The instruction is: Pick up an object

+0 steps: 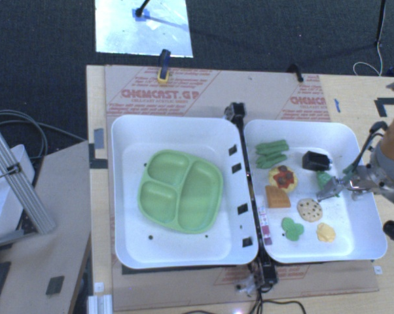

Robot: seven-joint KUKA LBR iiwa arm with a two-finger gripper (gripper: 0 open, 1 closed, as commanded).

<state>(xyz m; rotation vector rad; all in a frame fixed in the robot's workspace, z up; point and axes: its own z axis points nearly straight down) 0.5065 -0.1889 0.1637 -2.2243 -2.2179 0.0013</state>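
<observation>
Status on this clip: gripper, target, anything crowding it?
Gripper low in right bin, nothing visibly held. Small green piece beside its tip. Cookie and black block close by.

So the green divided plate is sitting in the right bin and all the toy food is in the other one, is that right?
Not quite. The camera view shows the green plate in the left bin, alone. The toy food, such as the cookie and broccoli, lies in the right bin, where the gripper reaches in.
</observation>
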